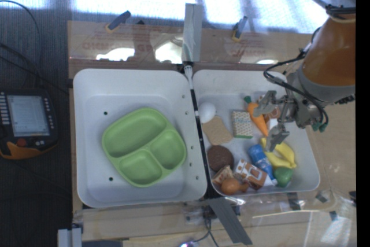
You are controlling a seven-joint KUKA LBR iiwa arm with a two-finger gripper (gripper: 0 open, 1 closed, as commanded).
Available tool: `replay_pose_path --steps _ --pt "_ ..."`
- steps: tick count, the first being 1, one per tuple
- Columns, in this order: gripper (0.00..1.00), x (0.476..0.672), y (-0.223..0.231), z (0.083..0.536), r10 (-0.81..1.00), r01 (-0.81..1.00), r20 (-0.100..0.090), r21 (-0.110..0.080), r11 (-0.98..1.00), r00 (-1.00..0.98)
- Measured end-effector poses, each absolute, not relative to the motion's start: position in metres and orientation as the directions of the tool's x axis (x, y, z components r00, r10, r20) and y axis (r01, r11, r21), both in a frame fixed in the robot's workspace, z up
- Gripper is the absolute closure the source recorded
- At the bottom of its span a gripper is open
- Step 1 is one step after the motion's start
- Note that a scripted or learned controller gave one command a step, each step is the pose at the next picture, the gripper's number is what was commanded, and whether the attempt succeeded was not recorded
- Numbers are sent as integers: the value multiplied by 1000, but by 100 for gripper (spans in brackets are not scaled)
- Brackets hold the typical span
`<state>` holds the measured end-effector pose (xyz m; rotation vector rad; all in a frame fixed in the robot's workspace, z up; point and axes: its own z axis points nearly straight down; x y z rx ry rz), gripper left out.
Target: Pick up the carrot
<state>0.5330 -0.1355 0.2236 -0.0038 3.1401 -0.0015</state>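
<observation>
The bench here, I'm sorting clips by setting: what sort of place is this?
Probably a robotics lab. A robot arm reaches over two white bins, the right one filled with toy food such as a carrot, and a control pendant lies beside the bench.

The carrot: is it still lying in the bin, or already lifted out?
In the bin. The carrot lies on the floor of the right bin, beside the claw; whether the claw grips it, I cannot tell.
</observation>
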Motion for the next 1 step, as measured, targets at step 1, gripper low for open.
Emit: replay_pose_path --steps 1 --pt "0 572 -151 107 17 17 -21 -6 1000 -1000"
